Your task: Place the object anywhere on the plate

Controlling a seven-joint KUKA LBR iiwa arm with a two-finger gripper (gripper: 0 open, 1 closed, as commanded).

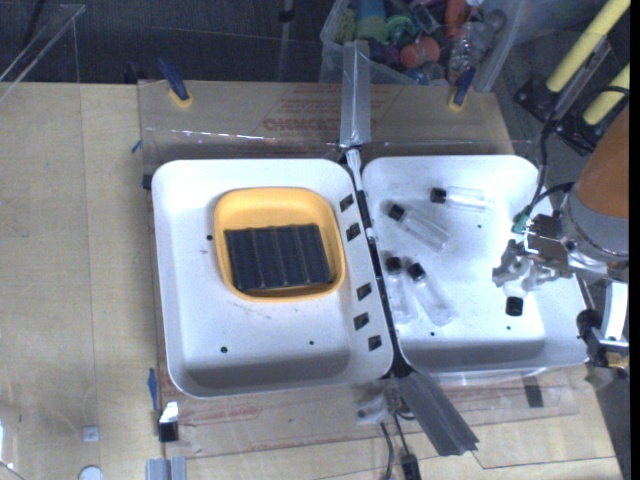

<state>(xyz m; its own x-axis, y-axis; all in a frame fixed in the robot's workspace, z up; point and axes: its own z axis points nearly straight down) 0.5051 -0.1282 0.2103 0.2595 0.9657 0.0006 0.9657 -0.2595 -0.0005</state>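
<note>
Clear vials (420, 230) scattered beside tool (512, 286), rt bin (470, 343).

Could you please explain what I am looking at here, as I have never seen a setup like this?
This is one picture from a camera fixed above a bench, looking down at a slant. Two shallow white bins sit side by side. The left bin holds a yellow plate with a dark ribbed slab on it. The right bin holds several clear vials with black caps, lying scattered. The grey machine entering from the right is a robot arm; its gripper, a two-finger claw, hangs over the right bin's right side. I cannot tell whether the claw is open or holding anything. Its job is to put an object on the plate.
</note>
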